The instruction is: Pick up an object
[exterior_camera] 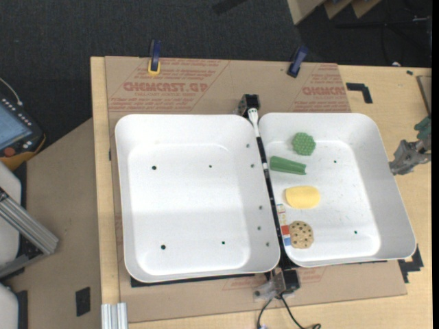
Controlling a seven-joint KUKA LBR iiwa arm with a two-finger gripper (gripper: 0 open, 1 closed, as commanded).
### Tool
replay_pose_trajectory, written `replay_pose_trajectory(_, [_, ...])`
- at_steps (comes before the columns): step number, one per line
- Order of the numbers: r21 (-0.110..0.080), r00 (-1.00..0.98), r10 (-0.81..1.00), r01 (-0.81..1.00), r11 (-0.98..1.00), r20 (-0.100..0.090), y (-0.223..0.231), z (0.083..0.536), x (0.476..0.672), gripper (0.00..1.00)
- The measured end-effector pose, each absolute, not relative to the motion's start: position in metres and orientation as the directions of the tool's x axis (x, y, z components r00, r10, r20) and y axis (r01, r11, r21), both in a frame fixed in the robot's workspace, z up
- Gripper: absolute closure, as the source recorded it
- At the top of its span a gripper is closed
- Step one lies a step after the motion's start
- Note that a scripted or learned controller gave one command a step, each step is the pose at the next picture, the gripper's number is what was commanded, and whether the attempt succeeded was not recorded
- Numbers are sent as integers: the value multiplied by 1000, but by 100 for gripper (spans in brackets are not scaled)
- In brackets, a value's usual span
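Camera view shows the task hardly begun: nothing is lifted, and all four candidate objects lie in the right bin, along its left side near the wall it shares with the left bin. From back to front they are a knobbly green ball, a green wedge just in front of it, a yellow oval, and a speckled cookie nearest the front rim. Each lies apart from its neighbours, so any one looks open to a grasp. The gripper sits at the frame's right edge, outside the right bin's far rim and well apart from every object. What is left, then, is the whole job: choosing an object, travelling across the bin, descending, closing and lifting. The gripper is cut off by the frame edge and reads as a blurred grey-green shape, so I cannot tell whether it is open or closed, though nothing appears to be in it. The arm behind it is out of frame. What the green objects are made of is hard to judge.
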State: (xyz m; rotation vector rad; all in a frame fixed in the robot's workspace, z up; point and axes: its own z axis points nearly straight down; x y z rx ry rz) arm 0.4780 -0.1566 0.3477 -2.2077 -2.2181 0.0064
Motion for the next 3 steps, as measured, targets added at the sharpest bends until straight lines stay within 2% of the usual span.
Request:
replay_pose_trajectory(1, [-4, -10, 1000, 1000, 10, 4, -62, 326, 480, 100])
replay_pose_trajectory(2, [4, -11, 1000, 1000, 11, 3, 18, 352, 480, 100])
replay_pose_trajectory(3, [4, -1, 1000, 1000, 1, 0, 13, 362, 480, 100])
